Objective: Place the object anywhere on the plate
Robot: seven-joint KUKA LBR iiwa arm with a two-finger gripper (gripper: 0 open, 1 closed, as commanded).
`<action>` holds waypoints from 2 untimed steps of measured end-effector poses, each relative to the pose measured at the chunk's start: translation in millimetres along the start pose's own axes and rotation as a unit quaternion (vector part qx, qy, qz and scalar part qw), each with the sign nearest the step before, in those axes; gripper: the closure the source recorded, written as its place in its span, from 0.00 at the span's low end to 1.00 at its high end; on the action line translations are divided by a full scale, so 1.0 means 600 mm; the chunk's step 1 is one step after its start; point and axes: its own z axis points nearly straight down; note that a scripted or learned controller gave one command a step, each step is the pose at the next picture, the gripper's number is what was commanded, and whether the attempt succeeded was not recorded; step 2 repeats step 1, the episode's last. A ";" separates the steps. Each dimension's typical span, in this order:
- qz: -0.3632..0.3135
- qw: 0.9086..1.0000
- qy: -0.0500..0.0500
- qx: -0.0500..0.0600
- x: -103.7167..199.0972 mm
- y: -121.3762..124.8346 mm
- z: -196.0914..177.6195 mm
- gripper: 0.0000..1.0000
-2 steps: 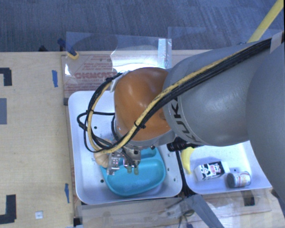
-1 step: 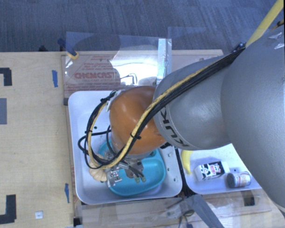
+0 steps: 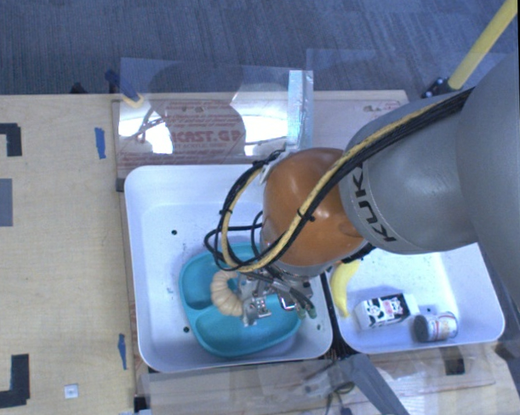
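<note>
A blue plate (image 3: 204, 319) lies in the front part of the left white bin (image 3: 151, 249). A pale beige ring-shaped object (image 3: 223, 295), like a doughnut, rests over the plate's middle. My gripper (image 3: 257, 308) hangs low above the plate, just right of the ring and close against it. The orange wrist band and grey arm (image 3: 307, 209) cover the plate's far right part and the gripper's upper body. Whether the ring is held is hidden from this angle.
The right bin (image 3: 475, 280) holds a yellow banana (image 3: 340, 291) at its left wall, a black-and-white carton (image 3: 382, 310) and a small jar (image 3: 435, 326) lying on its side. Black and yellow cables (image 3: 231, 229) loop over the left bin.
</note>
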 end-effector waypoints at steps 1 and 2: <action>-0.003 1.000 -0.001 -0.002 0.000 0.006 -0.003 0.00; -0.003 1.000 -0.001 -0.002 0.000 0.006 -0.003 0.00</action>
